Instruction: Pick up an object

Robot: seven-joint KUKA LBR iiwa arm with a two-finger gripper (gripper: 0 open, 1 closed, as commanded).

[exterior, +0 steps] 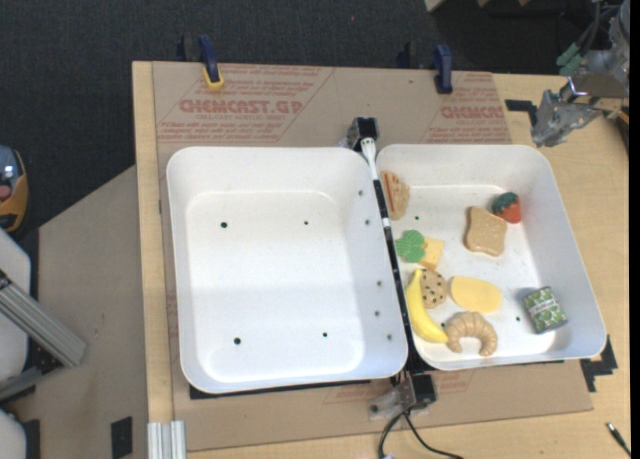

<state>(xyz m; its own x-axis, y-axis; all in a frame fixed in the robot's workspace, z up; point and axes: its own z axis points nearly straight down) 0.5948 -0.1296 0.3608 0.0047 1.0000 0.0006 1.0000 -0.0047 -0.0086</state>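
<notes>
toy food fills the right bin (pixel 570 247): croissant (pixel 472 332), banana (pixel 423 317), cookie (pixel 433 290), bread slice (pixel 486 232), strawberry (pixel 508 207), broccoli (pixel 410 245), green box (pixel 544 309). the gripper (pixel 555 119) hangs outside the bin's far right corner; its state cannot be told.

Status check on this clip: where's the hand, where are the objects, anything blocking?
Hand up at the bench's far right corner, outside the right bin. Toy food, croissant and banana among it, untouched in that bin. Nothing in the way.
</notes>
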